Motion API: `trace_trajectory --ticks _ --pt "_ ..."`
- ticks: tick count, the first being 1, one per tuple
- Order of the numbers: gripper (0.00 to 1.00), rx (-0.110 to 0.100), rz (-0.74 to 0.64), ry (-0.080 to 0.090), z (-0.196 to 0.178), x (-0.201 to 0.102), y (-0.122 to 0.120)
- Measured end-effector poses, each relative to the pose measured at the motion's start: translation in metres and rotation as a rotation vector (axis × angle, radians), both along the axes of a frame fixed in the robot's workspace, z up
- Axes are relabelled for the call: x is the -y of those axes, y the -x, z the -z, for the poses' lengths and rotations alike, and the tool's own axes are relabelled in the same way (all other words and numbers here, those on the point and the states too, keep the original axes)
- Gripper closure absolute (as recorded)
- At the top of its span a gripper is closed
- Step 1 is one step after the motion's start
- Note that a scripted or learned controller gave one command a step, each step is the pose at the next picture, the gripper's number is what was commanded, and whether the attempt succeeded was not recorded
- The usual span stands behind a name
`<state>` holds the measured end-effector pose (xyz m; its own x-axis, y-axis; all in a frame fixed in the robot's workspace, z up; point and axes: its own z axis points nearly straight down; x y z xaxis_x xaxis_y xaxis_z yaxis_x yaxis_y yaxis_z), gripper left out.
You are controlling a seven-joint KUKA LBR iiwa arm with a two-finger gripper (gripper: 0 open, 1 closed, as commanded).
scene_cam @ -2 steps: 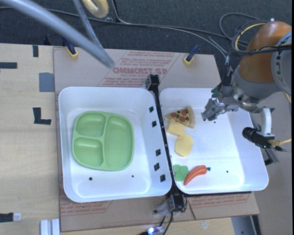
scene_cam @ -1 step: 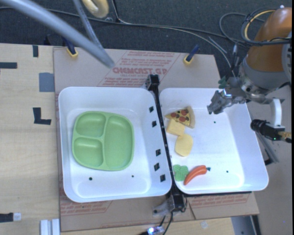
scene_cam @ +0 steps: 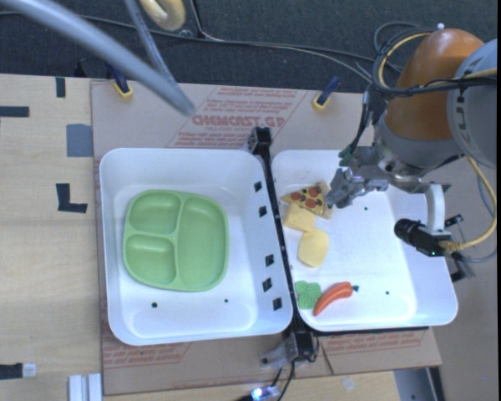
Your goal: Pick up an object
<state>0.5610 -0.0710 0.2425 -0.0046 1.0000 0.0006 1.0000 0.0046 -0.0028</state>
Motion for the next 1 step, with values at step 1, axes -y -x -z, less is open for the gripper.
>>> trace_trajectory --ticks 1 --pt "1.00 0.000 -0.001 -0.001 -0.0035 -0.0534 0.0205"
